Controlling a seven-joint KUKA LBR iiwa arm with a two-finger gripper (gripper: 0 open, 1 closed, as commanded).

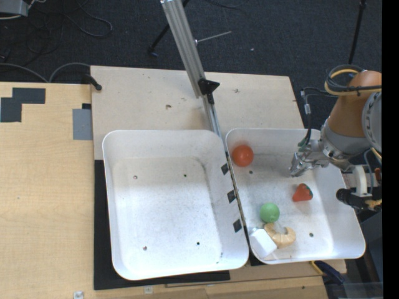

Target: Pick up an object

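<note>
Risk of a missed grasp: grey two-finger end effector [302,165] poised low in shallow white right-hand bin [349,238], just above small red strawberry-shaped toy [302,193], apart from it. Finger spread impossible to tell. Likely nudged aside if descent came off-centre. Round orange ball [242,155] and green ball [269,212] well clear.

Dark carpet floor [262,17] with cables; pale wooden bench [43,185].

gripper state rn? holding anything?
Gripper: cannot be told whether open or closed. It sits low in the right bin, just above the strawberry, with nothing visibly held.
</note>
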